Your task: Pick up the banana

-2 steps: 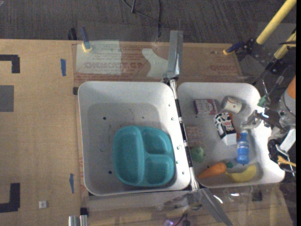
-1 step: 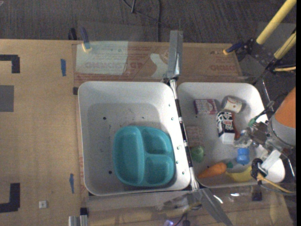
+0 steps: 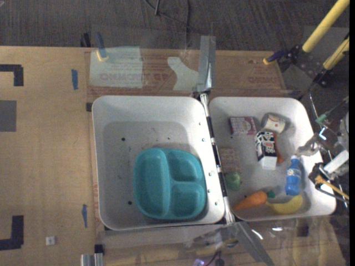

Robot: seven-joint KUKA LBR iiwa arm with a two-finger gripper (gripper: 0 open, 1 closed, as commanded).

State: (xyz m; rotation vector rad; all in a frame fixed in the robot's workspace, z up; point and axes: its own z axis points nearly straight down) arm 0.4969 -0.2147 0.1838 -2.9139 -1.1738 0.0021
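banana: curved yellow banana (image 3: 288, 204) sits in the right white plastic bin's (image 3: 302, 111) front corner, touching the orange carrot's (image 3: 250, 199) tip
long axis: roughly left-right
gripper (image 3: 327, 173): at the right rim, so the banana's just left and nearer the front
fingers: honestly can't tell

Pale metallic claw (image 3: 331, 165) parts at the frame's right edge, with black fittings and thin cabling

Light wooden bench top (image 3: 44, 165) with black tape marks (image 3: 12, 75) and blue tape strips (image 3: 74, 79). Dark carpeted floor (image 3: 72, 10) beyond, cables (image 3: 161, 1) trailing. Yellow poles (image 3: 327, 18) upper right.
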